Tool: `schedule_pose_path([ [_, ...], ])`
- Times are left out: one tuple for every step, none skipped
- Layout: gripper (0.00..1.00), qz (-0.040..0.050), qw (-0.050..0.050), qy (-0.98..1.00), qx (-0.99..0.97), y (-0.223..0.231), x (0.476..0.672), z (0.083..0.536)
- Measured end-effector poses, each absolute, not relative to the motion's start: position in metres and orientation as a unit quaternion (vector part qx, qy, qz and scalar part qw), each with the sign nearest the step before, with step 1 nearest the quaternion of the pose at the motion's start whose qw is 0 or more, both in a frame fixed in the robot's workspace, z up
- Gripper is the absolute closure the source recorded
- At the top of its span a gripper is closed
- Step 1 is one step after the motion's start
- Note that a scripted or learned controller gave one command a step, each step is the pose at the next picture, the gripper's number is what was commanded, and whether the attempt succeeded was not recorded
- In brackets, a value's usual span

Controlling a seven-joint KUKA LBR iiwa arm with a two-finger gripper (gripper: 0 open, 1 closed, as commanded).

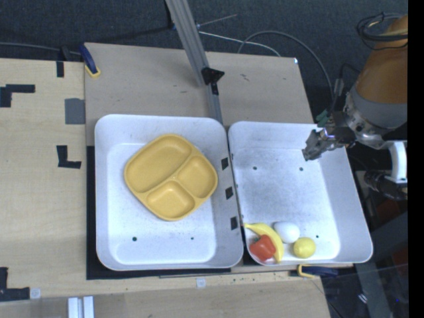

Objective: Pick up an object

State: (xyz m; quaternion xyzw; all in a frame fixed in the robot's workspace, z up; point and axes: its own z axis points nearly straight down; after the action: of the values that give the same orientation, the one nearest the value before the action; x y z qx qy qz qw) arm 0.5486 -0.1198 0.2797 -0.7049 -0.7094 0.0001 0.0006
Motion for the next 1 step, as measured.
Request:
schedule_pose_path([
  [1.0, 0.0008, 0.001, -0.709, -0.705, -0.0695, 0.5664, 0.2601],
])
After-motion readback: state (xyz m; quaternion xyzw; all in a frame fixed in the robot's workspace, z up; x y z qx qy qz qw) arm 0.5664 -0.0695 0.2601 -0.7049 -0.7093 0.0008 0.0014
